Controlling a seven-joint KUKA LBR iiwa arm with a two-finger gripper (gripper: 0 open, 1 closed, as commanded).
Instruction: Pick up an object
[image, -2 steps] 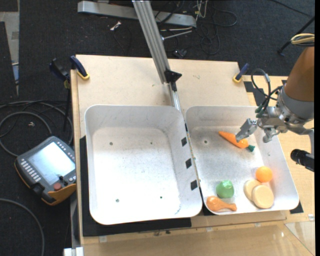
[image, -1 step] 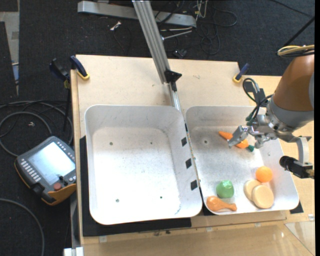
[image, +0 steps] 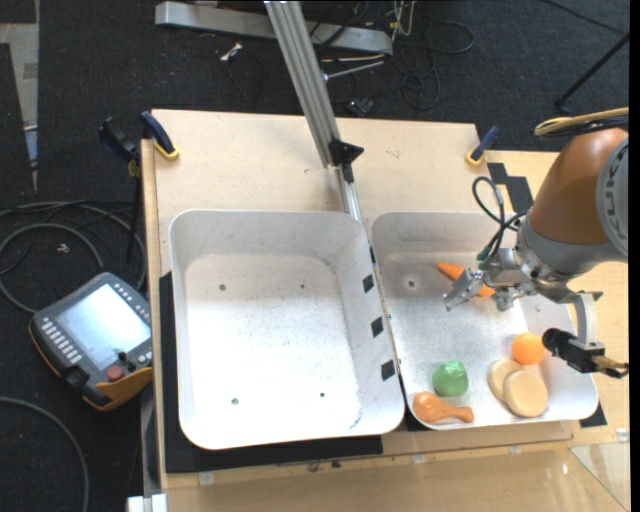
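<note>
Where gripper (image: 462, 292) hangs, small orange carrot-shaped piece (image: 452, 270) lies just beside; claw state unclear.

**Count of things on and around the bench**

Two white bins sit side by side — the left bin (image: 200, 250) and the right bin (image: 420, 235).

In the right bin, five loose things: one green ball (image: 450, 378), one orange ball (image: 528, 348), one tan, loaf-like piece (image: 520, 389) at the near right, one orange drumstick-shaped piece (image: 441, 408) at the near edge, and one small orange carrot-like piece (image: 452, 270) farther back.

One arm (image: 585, 200) — one gripper (image: 470, 288).

Two clamps at the bench's far corners, left (image: 160, 135) and right (image: 482, 145).

One handheld control pendant (image: 95, 338) on the floor, left.
</note>
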